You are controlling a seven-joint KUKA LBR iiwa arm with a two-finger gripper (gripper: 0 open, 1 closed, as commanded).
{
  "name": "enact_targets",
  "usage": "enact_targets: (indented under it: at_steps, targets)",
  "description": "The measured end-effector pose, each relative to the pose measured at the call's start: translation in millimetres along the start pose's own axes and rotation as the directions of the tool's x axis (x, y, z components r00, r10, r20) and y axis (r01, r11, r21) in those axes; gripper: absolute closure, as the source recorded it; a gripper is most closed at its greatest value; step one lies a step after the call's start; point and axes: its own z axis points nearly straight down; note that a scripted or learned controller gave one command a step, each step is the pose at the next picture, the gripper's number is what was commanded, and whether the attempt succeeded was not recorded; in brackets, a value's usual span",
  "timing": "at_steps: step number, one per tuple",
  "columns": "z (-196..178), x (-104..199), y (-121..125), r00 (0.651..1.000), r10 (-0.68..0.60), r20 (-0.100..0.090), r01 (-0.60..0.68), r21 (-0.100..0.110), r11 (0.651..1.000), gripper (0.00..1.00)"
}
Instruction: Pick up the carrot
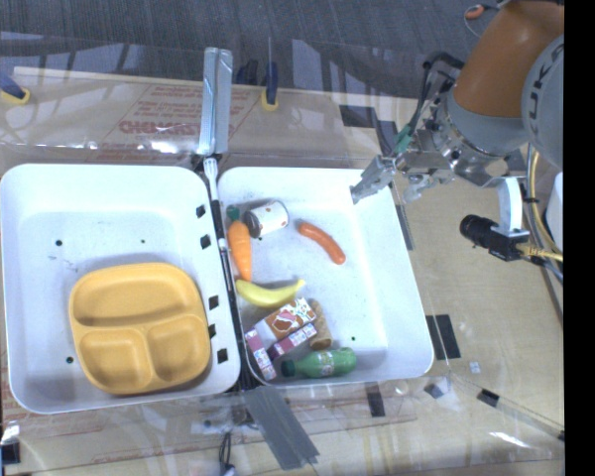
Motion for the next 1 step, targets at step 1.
enact_targets:
  at_steps: [1]
  targets:
    - [96.9,63.9,-12.6,1.0,0.025,0.0,-0.025,0.002,1.0,0.0]
